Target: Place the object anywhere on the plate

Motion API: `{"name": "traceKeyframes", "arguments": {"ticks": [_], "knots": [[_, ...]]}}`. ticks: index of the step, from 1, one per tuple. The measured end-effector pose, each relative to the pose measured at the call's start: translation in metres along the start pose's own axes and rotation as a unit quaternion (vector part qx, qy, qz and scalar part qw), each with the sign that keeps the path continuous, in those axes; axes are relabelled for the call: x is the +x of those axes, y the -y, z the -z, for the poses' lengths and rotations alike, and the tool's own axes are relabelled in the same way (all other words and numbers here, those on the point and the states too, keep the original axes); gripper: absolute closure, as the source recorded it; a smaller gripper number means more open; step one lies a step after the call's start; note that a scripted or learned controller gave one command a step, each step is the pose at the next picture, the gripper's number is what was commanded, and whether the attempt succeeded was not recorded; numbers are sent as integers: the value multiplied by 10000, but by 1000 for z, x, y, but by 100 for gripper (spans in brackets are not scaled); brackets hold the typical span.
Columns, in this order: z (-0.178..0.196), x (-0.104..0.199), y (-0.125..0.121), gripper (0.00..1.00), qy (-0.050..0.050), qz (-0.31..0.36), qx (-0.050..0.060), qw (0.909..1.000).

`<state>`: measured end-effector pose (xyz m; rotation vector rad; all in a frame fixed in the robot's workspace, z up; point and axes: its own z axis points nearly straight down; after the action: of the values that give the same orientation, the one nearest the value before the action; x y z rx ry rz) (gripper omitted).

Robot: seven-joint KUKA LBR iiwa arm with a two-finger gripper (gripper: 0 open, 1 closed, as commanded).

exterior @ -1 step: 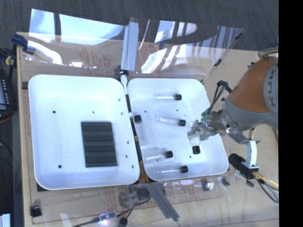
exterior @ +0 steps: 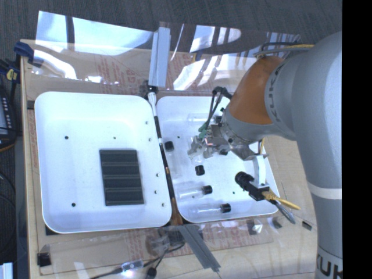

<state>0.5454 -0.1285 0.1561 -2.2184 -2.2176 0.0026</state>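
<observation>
Down in the right bin (exterior: 177,112), gripper (exterior: 204,145) low over the glossy white floor, near the middle. Jaws lost against glinting clear plastic, so cannot tell whether apart or together. Just below, small black cap (exterior: 199,170); second black cap (exterior: 168,146) by the dividing wall. Lying flat, black-capped: clear tube (exterior: 196,190) mid-bin, second clear tube (exterior: 212,210) near the front rim. Over in the left bin (exterior: 64,115), dark ribbed rectangular plate (exterior: 121,176), well apart from both tubes.
</observation>
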Motion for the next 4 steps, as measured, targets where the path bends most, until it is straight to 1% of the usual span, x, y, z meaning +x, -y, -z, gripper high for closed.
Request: {"name": "traceKeyframes", "arguments": {"ticks": [1,2,3,4], "knots": [[35,80,-42,100,4,252,-7,9997],[48,166,-108,100,12,-591,-6,9983],[54,165,-39,100,8,-1507,12,9886],[71,251,-110,100,7,-2629,-5,9648]]}}
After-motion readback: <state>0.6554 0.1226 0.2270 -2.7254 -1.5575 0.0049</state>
